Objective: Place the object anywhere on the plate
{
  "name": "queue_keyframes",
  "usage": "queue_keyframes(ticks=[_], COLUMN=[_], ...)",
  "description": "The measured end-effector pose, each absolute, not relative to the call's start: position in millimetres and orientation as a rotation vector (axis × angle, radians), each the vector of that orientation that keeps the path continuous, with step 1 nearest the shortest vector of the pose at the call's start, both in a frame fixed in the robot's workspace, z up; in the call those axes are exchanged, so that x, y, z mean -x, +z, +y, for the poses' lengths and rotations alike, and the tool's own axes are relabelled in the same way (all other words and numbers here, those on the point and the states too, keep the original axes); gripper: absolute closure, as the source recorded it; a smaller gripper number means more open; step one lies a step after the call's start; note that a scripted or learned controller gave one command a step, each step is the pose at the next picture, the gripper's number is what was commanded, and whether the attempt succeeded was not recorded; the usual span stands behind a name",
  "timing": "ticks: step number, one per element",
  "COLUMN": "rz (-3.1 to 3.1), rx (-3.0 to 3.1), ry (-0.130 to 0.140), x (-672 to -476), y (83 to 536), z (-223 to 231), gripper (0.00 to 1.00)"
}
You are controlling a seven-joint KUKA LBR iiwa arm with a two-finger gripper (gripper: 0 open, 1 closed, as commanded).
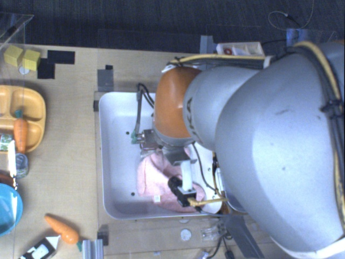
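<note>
Arm (259, 134) comes in from the right & bends steeply down into the white bin (116, 144), w/ the orange band (170, 104) above the wrist. Gripper (146, 144) sits low at the upper edge of the pink cloth (153, 179), which lies in the bin. Grip state can't be told. Yellow plate (32, 107) is well apart, far left.

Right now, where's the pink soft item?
In the camera view, the pink soft item lies in the lower half of the white bin, just below the arm's orange band, with the wrist hiding part of it.
</note>
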State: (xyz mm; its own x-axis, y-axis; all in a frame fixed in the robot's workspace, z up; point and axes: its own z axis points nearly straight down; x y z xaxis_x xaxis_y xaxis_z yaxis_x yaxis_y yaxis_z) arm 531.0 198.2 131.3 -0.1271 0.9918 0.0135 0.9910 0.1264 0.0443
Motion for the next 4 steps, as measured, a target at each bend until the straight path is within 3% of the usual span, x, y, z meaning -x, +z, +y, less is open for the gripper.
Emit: queue_keyframes(ticks=[1, 2, 3, 4], rz=[2.510, 2.373, 2.571, 2.709], rx=[-1.883, -2.022, -1.796, -1.587], ry=[0.008, 0.041, 0.008, 0.005], x=[-522.7, -547.6, -505.7, -489.9], y=[177, 123, 186, 114], z=[138, 170, 69, 143], gripper=[1.00, 1.00, 1.00, 1.00])
